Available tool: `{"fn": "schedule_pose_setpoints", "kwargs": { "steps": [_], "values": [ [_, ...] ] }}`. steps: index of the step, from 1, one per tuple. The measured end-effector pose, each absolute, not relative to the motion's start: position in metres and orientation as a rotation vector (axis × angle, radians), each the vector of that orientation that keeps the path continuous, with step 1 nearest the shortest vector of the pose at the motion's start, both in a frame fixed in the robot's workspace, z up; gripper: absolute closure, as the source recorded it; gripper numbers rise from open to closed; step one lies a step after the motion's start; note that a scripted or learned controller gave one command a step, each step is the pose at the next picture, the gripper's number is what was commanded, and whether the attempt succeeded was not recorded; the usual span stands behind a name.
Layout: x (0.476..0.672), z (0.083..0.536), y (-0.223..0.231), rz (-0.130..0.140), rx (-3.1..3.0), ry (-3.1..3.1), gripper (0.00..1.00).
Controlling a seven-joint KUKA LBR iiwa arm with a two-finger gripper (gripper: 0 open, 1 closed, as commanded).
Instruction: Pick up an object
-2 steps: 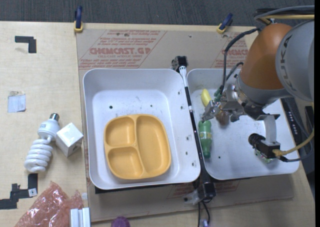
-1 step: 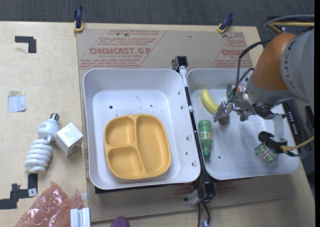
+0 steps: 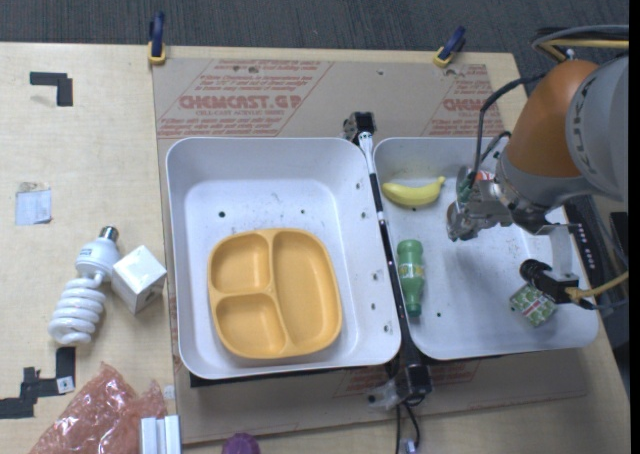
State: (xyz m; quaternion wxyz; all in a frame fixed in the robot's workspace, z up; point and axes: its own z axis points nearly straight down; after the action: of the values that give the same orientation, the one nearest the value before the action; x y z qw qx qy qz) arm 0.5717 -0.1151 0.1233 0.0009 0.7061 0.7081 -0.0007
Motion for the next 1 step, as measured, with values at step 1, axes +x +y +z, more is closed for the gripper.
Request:
{"fn": "schedule_pose_setpoints", "kwargs": {
  "steps": [1],
  "values": [
    [0.5717,0.1232,-0.1151,-0.002,2.217,2.223,0.0]
  ]
}}
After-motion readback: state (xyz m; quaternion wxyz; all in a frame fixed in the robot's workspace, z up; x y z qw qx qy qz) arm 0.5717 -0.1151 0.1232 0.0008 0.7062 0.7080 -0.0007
